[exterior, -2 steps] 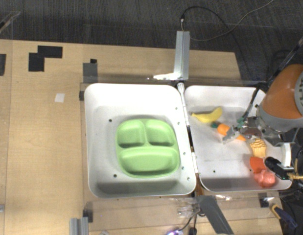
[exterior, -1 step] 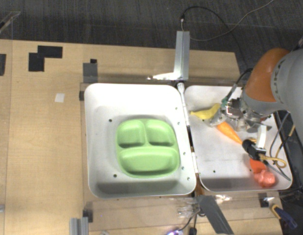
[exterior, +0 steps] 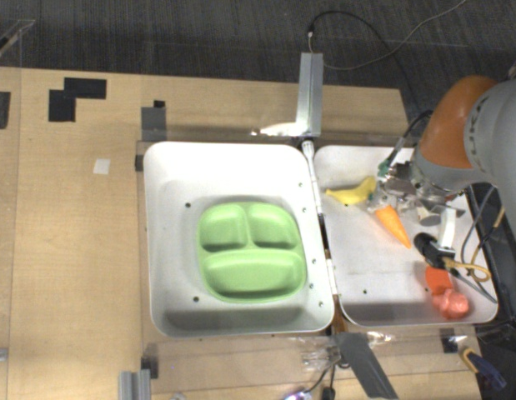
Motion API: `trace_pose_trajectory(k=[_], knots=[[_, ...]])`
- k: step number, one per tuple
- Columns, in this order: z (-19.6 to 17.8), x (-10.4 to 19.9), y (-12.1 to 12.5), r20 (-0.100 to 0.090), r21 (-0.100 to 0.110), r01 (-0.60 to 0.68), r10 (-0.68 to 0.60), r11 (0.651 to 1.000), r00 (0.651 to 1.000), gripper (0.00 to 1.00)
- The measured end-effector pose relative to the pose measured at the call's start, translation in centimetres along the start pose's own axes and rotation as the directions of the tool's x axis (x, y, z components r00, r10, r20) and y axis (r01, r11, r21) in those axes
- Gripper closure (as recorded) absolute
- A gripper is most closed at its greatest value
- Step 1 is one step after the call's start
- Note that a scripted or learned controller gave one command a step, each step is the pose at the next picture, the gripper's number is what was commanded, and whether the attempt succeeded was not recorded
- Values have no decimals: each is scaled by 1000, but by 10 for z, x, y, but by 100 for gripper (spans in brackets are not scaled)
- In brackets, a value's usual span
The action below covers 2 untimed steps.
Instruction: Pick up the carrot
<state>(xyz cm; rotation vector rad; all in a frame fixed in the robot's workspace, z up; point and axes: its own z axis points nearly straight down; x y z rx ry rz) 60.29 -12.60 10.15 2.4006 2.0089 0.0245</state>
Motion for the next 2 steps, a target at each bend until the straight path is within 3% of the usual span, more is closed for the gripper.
trace_pose_trajectory(k=[1, 2], knots=[[11, 4, -33, 3, 5, 211, -211, 978, 978, 100], [-84, 70, 10, 5, 13, -72, 72, 997, 997, 100]])
